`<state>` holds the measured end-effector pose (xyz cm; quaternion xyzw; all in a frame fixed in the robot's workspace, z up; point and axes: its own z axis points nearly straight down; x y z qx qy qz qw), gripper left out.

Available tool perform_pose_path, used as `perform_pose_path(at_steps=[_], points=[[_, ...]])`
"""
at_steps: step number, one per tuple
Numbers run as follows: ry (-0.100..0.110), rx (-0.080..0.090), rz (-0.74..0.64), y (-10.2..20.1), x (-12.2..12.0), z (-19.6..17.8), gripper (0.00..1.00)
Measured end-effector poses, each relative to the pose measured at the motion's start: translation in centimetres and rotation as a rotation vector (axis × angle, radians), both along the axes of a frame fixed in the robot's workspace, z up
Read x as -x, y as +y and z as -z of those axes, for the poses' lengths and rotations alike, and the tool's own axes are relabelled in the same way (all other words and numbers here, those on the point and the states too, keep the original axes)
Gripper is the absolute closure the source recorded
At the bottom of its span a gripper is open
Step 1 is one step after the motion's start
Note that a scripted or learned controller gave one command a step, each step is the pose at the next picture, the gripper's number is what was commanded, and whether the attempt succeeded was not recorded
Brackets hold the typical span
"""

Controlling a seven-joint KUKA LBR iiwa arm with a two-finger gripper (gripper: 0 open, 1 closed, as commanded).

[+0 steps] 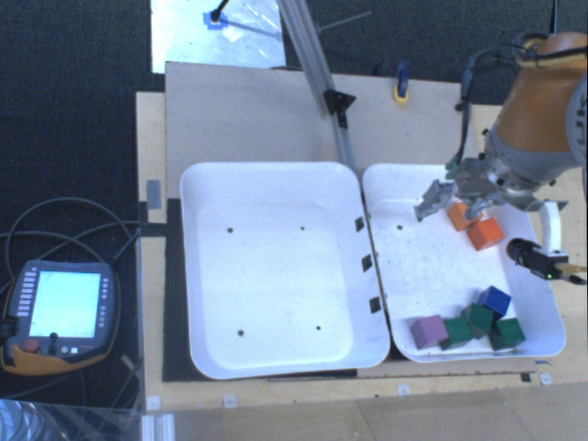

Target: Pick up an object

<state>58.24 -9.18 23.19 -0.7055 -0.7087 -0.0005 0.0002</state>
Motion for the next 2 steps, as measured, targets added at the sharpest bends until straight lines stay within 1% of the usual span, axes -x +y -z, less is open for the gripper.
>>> perform_pose_path(at_steps=[1, 2], points=[[-0.001, 0.000, 0.001, 0.0, 0.0, 0.0, 0.00], [0.005, 0.000, 0.002, 0.5, 0.1, 6.2, 0.00]])
